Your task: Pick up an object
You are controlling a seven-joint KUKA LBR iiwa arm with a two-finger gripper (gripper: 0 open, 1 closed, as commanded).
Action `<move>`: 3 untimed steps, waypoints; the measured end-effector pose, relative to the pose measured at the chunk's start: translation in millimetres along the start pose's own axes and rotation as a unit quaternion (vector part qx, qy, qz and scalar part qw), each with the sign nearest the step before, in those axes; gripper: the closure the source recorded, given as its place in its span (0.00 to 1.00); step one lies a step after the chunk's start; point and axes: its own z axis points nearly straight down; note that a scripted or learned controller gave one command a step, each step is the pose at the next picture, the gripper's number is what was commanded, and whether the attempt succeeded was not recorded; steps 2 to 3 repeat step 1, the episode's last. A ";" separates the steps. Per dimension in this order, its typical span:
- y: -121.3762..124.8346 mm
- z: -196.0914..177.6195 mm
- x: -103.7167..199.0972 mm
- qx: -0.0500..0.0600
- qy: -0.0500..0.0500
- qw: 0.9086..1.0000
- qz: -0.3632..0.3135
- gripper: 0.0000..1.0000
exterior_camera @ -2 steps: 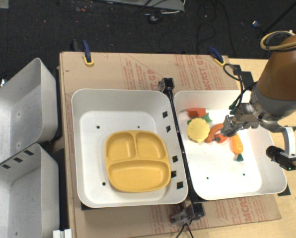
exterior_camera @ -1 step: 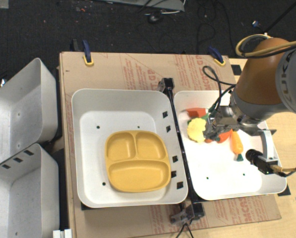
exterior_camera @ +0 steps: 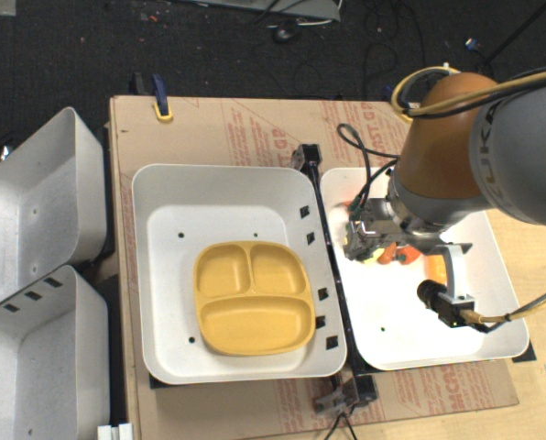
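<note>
Light: bright, even, from overhead.
Glare: white bins (exterior_camera: 227, 191) nearly washed out.
Shadows: soft, short, under the arm (exterior_camera: 493, 145).
Focus: slightly soft, grainy.
Surroundings: floor dark.

Robotics lab or test cell — not a home. A grey KUKA arm (exterior_camera: 493, 154) with an orange band reaches over a plywood bench (exterior_camera: 227, 122) bearing two shallow white bins (exterior_camera: 149, 246). Loose cables (exterior_camera: 383, 39) trail on dark carpet (exterior_camera: 62, 53) — spare white bins (exterior_camera: 35, 200) stacked at the left.
</note>
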 end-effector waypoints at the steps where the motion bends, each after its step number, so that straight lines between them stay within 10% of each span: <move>1: -12.9 5.2 57.6 0.001 0.000 1.000 0.000 1.00; 3: -12.9 5.2 57.6 0.001 0.000 1.000 0.000 1.00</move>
